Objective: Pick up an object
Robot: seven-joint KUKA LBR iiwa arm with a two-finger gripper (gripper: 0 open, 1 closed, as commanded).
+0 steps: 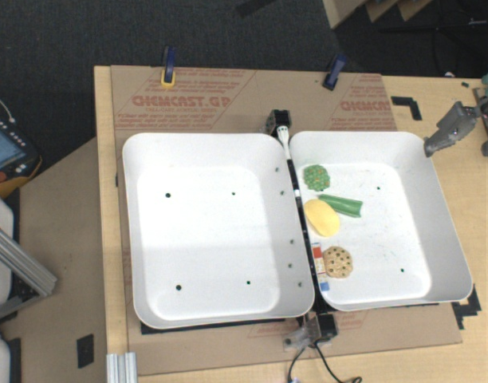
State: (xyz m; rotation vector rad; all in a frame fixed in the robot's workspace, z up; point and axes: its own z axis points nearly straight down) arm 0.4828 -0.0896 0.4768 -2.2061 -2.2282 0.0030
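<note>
Hovering at the far right edge, my pincer (445,133) hides its state, I cannot tell. The lemon (322,217), broccoli (316,176), cookie (337,262) crowd the right bin's (419,238) left side.

Two bins, left (204,230) and right (403,238), of smooth white plastic with a soft sheen. Beneath them, a matt brown cardboard sheet (252,94) with red print, lying on a pale, wood-like surface (68,214). Contents of the right bin: a knobbly green piece (316,176), a smooth green piece (344,206), a glossy yellow piece (322,218), and a rough tan cookie (337,262) with dark specks. The gripper (450,130) looks dull grey metal.
</note>
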